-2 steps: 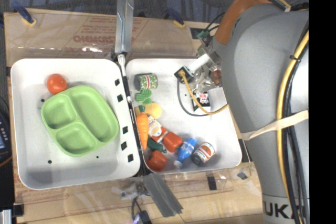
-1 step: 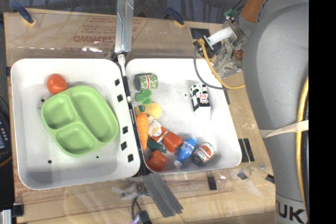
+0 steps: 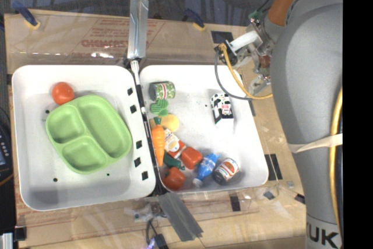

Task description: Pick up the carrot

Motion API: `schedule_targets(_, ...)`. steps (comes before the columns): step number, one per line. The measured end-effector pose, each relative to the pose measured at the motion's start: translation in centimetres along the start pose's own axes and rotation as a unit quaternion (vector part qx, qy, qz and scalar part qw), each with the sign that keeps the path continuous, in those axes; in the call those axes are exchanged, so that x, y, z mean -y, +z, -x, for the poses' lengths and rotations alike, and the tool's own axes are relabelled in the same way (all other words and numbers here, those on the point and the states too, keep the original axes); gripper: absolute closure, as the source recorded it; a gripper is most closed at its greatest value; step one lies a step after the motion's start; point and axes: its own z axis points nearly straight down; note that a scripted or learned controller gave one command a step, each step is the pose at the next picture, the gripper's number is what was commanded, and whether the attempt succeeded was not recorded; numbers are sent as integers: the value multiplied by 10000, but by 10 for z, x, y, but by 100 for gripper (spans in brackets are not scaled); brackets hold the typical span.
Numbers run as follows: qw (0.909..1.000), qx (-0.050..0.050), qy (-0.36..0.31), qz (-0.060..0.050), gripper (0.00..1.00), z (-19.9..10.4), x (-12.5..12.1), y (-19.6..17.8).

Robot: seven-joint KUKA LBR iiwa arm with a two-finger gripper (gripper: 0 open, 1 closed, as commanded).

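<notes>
The carrot (image 3: 158, 144) is orange and slim. It lies lengthwise against the left wall of the right bin (image 3: 245, 143), in a cluster of toy foods. My gripper (image 3: 260, 69) hangs by the bin's far right corner among yellow cables, under the big grey arm (image 3: 309, 67). It is well to the right of the carrot and farther back, and touches nothing in the bin.
Around the carrot lie a green can (image 3: 162, 90), a yellow piece (image 3: 169, 121), red pieces (image 3: 191, 156), a blue bottle (image 3: 205, 167) and a small can (image 3: 226, 171). A cow-patterned carton (image 3: 221, 107) stands alone. The left bin (image 3: 29, 183) holds a green divided plate (image 3: 87, 132) and a tomato (image 3: 63, 92).
</notes>
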Motion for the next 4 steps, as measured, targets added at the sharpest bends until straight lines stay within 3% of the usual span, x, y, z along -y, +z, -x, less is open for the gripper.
schedule_targets(1,9992,11,-388,-11,0,18,69,142)
schedule_targets(2,9997,6,-226,-4,0,112,92,96)
schedule_targets(3,9990,3,-444,1,0,67,60,88)
schedule_targets(4,9955,-8,-944,3,0,0,9,64)
